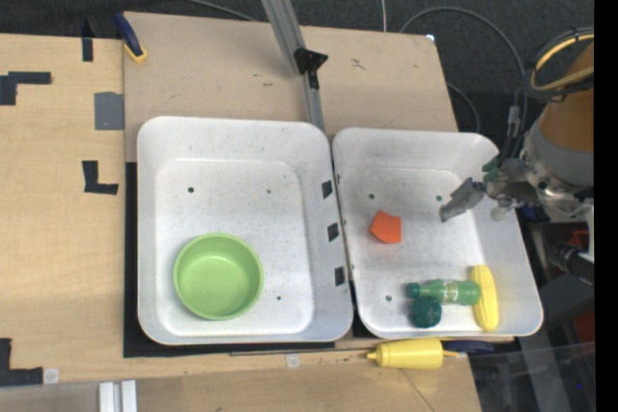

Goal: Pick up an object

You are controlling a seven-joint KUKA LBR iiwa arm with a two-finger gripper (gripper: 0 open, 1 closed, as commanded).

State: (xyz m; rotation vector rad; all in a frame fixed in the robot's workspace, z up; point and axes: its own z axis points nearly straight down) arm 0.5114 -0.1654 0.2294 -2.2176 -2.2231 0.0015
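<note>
The right bin [425,150] holds an orange block [386,228] near its middle. Along its front edge lie a green bottle [446,291], a dark teal piece [424,311] and a yellow banana-shaped toy [485,295]. My gripper [475,206] hangs over the bin's right side, to the right of the orange block and apart from it. Its fingers [458,202] are spread open with nothing between them.
A light green bowl [218,276] sits in the front of the left bin [232,135]. A yellow bottle [410,354] lies on the bench just outside the right bin's front rim. A slanted metal pole [280,0] rises behind the bins.
</note>
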